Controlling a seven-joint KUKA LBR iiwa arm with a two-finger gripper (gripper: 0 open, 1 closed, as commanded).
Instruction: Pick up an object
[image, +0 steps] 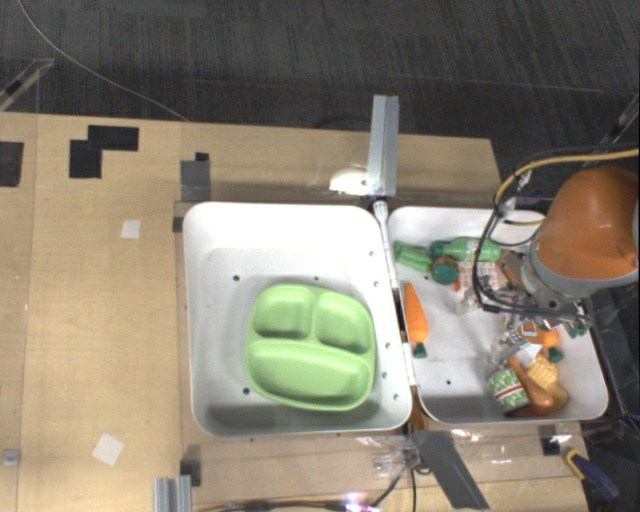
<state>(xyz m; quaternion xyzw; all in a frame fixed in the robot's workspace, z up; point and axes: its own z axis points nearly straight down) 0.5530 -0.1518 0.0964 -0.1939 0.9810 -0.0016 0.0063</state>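
Well, we see two white bins side by side: the left bin (210, 300) holds a green divided tray (310, 345), while the arm (590, 225) hangs over the right bin (450, 385). Below it our gripper (525, 325) sits low among the clutter; whether it grips anything we cannot tell. Just beside it lie a small can (507, 390) and a brown toy (542, 385), with a green bottle (440, 256) and a carrot (414, 315) further left
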